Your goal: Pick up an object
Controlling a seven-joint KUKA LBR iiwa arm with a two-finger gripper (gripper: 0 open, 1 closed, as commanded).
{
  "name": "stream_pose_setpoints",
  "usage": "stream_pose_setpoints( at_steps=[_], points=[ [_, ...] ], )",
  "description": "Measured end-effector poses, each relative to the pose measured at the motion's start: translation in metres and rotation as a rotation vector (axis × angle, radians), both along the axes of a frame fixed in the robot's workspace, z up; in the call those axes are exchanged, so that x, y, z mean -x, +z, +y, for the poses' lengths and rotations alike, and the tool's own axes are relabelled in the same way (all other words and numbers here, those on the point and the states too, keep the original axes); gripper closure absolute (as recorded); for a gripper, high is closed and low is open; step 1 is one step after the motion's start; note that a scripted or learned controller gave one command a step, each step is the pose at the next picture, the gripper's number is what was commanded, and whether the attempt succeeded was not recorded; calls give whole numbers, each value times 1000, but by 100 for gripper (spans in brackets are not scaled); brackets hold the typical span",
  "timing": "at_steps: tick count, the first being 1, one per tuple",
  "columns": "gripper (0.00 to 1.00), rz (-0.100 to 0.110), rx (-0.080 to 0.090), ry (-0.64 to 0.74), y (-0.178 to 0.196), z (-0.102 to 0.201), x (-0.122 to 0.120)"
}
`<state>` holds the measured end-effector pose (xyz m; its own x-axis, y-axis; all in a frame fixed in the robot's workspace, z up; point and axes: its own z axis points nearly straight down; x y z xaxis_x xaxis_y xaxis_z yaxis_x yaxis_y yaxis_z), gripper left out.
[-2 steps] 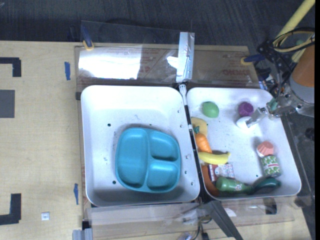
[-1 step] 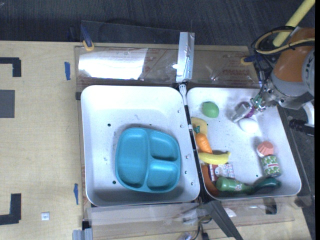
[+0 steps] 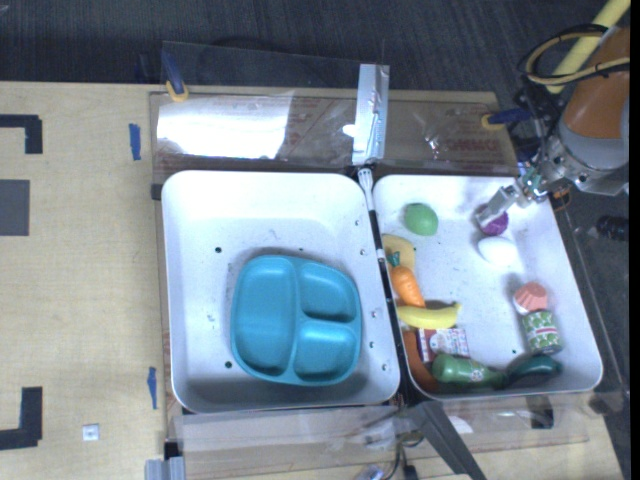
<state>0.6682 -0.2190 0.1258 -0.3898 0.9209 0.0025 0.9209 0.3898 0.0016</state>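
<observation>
Now | bins (image 3: 190,208): 2 | blue tray (image 3: 296,318): 1 | banana (image 3: 430,315): 1 | hand (image 3: 493,211): grip cannot tell

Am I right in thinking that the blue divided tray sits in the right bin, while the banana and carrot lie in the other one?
Not quite: the camera view shows the blue divided tray in the left bin; the banana and carrot lie in the right bin.

one fixed overhead camera looks down slantwise on both bins (image 3: 190,268).
</observation>
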Motion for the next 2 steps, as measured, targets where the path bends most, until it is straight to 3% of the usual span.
stream_pose_setpoints(
  at_steps=[1,2],
  points=[
    [0,9,-3,-10,-27,15,-1],
    [0,-12,7,-102,32,-4,-1]
  ],
)
